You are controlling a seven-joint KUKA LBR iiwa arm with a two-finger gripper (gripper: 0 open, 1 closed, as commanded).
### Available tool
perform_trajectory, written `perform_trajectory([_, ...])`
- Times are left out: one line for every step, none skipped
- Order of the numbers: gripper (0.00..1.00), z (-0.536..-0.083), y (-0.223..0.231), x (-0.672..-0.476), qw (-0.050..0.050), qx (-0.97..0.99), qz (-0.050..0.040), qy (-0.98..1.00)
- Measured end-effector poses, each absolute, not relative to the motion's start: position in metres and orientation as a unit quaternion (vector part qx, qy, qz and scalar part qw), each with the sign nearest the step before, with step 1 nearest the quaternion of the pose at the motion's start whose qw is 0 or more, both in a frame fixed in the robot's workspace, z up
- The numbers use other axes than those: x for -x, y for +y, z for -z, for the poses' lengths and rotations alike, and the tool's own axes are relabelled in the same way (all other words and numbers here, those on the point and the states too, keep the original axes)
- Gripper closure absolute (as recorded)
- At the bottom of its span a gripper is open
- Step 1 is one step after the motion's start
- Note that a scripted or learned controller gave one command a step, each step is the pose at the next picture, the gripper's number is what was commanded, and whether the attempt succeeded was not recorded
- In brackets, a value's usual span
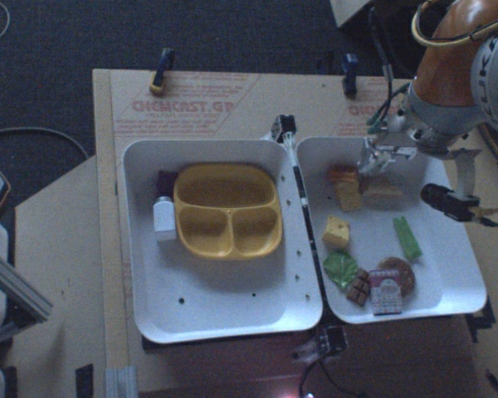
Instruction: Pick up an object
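While the arm reaches in, your hand point(373, 162) hovers at the right bin's point(448, 293) far edge.
Its grip state you cannot tell; toy food point(349, 196) lies just beneath.

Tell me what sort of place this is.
Probably a robot lab's grasping test bench, not a kitchen. A board clamped down bears two white bins; the right one holds toy food such as a cheese wedge, the left a yellow divided plate. The arm's end effector hangs over the right bin.

Dim room, dark carpet floor point(83, 23)
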State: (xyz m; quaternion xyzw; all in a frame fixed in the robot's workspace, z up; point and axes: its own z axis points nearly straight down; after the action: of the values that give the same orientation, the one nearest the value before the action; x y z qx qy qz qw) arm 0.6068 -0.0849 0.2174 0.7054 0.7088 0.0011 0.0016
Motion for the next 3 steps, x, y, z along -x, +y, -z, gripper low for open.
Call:
perform_trajectory([1.00, -0.225, -0.067, -0.621, 0.002, -0.706, -0.0014, 0.708])
perform_trajectory([1.00, -0.216, -0.084, -0.621, 0.000, -0.708, 0.0008, 0.707])
perform_trajectory([1.00, -0.217, -0.082, -0.614, -0.001, -0.708, 0.0008, 0.707])
